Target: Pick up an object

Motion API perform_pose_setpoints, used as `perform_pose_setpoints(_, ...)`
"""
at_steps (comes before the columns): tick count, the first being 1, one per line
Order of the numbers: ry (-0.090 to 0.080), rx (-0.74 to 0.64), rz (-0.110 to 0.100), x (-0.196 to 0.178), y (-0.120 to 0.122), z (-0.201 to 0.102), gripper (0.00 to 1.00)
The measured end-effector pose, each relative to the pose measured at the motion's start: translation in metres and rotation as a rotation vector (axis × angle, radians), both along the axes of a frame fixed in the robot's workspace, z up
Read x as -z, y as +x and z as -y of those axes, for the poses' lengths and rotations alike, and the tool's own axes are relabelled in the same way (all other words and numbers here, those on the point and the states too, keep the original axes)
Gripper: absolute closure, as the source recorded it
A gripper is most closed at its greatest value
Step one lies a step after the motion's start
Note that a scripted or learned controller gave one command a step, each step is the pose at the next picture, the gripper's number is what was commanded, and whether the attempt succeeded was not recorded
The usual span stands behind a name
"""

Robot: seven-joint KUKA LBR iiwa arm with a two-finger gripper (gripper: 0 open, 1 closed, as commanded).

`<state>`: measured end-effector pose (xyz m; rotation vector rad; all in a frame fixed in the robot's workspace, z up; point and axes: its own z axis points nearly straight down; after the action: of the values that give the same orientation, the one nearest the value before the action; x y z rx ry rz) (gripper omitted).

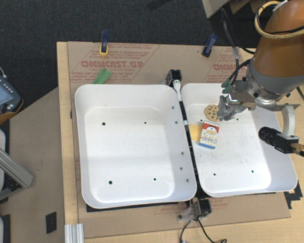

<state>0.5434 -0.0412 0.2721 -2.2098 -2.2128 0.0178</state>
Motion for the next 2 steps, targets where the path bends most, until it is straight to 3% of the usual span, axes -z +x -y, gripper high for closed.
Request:
perform_pose_setpoints(1, 0.002, -0.008, 0.033, -0.129, -0.05, -0.068, 1.0)
perform_pose_setpoints(2, -0.001, -0.005, 0.018, -0.126, -0.065, -0.113, 1.0)
